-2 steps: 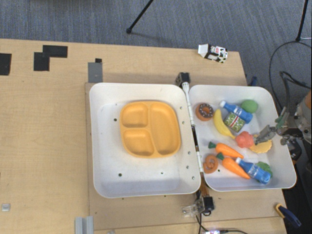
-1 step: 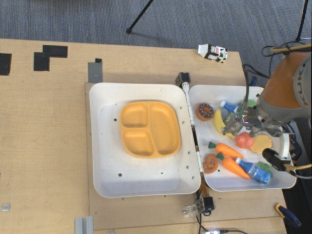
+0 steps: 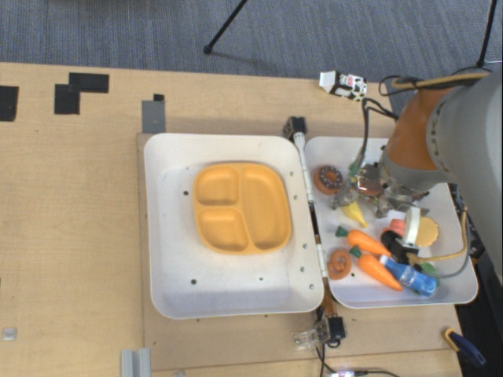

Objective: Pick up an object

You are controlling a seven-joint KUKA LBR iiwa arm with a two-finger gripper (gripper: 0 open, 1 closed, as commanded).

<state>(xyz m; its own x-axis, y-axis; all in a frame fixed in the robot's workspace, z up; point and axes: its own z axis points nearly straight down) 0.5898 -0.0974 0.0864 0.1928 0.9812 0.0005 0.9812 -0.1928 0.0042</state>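
The wooden bench [image 3: 71, 210] carries two shallow white bins side by side. The left bin [image 3: 169, 289] is the larger in view and holds a yellow divided plate [image 3: 240, 207] near its middle, three compartments facing up.

The grey arm [image 3: 464, 124], with its orange band [image 3: 413, 132], reaches in over the right bin [image 3: 464, 293] from the bench's right edge, and its wrist covers the far right corner of that bin. The gripper [image 3: 376, 197] hangs low above the bin's middle; whether it is open, or clasps anything, cannot be told from here.

Toys crowd the right bin. Two carrots [image 3: 369, 243] lie slanted toward the near edge, beside a blue bottle-like toy [image 3: 415, 280] at the near right. A pale round piece [image 3: 427, 231] sits by the right wall. A brown round toy [image 3: 329, 179] lies near the left wall, a yellow cone-shaped piece [image 3: 355, 210] just beside the gripper, and an orange disc [image 3: 339, 264] at the near left corner.
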